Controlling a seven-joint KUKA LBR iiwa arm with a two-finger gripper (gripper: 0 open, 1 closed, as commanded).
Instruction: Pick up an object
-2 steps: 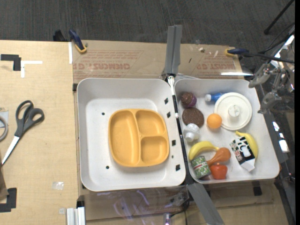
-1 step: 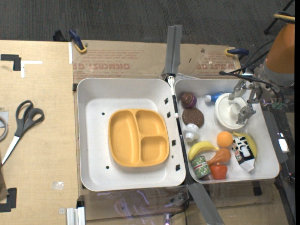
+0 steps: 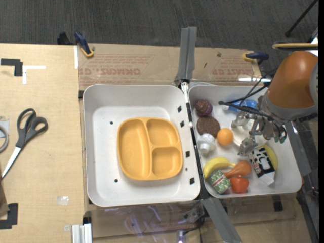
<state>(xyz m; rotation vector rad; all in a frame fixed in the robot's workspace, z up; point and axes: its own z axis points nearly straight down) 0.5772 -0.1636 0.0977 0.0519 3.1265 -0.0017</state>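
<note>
One gripper (image 3: 251, 131), finger spacing indeterminate, hangs over the right bin (image 3: 288, 186) near its right edge, presumably positioned to descend on the carton (image 3: 262, 162).

scissors (image 3: 23, 133) on bench, left | blue clamp (image 3: 84, 44) on cardboard (image 3: 131, 65)

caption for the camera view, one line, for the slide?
Gripper low over the right bin of toy food, beside an orange ball; the left bin holds a yellow divided plate.
</note>
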